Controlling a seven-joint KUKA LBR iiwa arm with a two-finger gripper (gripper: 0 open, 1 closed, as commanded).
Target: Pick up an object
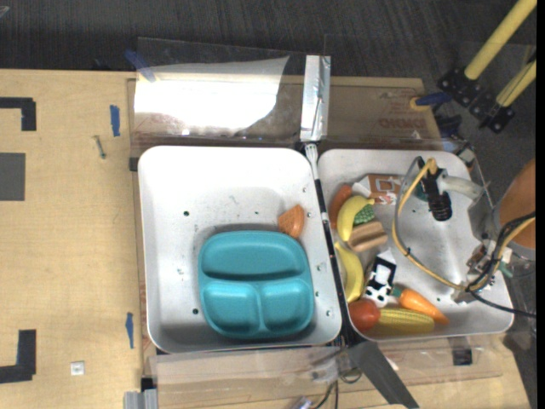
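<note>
Yellow banana (351,267), corn (404,319), carrot (419,302) and tomato (364,313) crowded together along left and front walls of right bin (443,245). Jaws: cannot tell whether released or clenched. Likely risk: snagging neighbours, nudging instead of gripping; smooth rounded shapes may slip out.

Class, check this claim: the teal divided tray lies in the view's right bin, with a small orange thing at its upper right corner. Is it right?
No. The camera view shows the teal divided tray in the view's left bin, not the right. The small orange thing is at its upper right corner, as stated.
</note>
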